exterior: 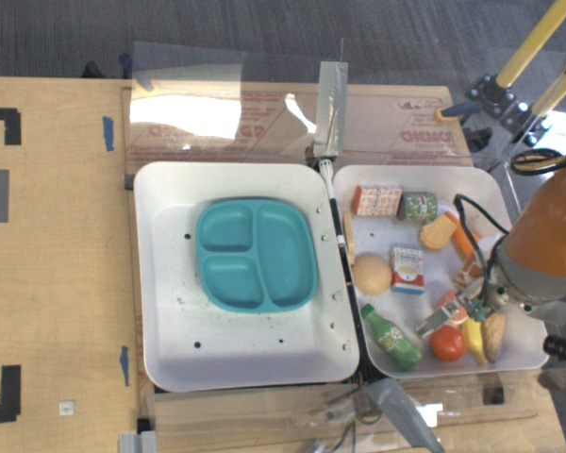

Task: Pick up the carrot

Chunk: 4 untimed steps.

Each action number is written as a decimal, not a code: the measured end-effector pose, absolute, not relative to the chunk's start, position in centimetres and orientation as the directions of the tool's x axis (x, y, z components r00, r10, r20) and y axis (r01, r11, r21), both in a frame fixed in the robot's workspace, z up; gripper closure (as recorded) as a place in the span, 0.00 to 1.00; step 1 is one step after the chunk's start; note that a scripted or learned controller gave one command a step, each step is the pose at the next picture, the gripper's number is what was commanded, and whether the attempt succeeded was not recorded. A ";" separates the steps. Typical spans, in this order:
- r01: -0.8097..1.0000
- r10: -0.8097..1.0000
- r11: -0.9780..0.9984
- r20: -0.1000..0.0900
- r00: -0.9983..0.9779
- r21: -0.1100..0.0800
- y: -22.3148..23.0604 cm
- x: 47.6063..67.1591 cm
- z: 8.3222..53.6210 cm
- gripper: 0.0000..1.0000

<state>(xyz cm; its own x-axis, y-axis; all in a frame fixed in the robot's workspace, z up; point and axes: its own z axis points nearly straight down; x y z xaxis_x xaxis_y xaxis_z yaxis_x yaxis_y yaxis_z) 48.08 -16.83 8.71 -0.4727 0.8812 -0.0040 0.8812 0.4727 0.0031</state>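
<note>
**Carrot pick: not yet secured; claw low in the crowded right bin**

- Carrot (463,243): orange, lying near the right bin's far right side, partly hidden behind a black cable (481,217). It rests on the bin floor, just beside a tan bread-like piece (437,233). No lift is judged to have been made.
- Claw (467,300): lowered among the items at the bin's right, nearer the front than the carrot. Whether it is spread or pressed together cannot be told; nothing is seen pinched in it.
- Remaining: the carrot is to be reached, gripped and raised.
- Right bin (407,173): packed. A red box (377,200), a green can (417,206), a round bun (373,275), a small carton (407,270), a green bottle (393,336), a tomato (448,343) and a yellow piece (474,336) are noted.
- Edges: the carrot lies near the right wall, so little room is judged to be left on that side; bare floor is seen beside the carton.
- Left bin (160,281): a teal divided plate (258,255) is held, with open margin all round.
</note>
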 end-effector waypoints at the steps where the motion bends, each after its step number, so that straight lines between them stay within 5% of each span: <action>1: 0.880 0.880 0.475 -0.012 -0.475 0.011 -16.8 48.5 10.1 1.00; 2: 0.977 0.977 0.215 -0.003 -0.215 0.004 -15.0 50.0 15.5 1.00; 3: 0.989 0.989 0.150 -0.001 -0.150 0.008 -10.5 56.7 21.9 1.00; 4: 0.973 0.974 0.229 0.002 -0.229 -0.009 -16.4 58.0 13.0 1.00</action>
<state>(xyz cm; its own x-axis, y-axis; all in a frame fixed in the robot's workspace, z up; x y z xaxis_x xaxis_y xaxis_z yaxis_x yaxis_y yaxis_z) 57.96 -16.41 13.00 -0.2286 0.9735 0.0024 0.9735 0.2286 -0.0089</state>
